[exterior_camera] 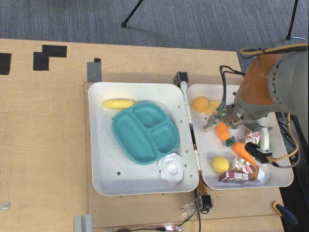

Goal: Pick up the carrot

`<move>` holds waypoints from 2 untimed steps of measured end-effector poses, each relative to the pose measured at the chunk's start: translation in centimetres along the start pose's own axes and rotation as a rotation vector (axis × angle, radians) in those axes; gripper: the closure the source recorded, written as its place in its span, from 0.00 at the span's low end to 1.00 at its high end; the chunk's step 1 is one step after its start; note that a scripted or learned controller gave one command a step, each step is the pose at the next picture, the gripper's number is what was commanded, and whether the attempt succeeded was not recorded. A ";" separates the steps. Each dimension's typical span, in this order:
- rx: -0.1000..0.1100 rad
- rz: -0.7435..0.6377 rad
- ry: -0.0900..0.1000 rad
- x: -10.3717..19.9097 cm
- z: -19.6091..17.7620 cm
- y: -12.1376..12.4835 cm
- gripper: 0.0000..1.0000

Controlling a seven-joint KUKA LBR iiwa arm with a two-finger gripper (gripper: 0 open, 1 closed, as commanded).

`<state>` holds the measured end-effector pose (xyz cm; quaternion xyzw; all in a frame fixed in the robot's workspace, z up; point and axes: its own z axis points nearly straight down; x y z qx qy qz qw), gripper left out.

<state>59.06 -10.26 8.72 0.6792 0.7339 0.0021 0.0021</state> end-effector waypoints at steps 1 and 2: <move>-0.003 -0.002 0.001 0.1 -1.0 0.1 1.00; 0.002 -0.009 0.001 7.3 -9.8 3.8 1.00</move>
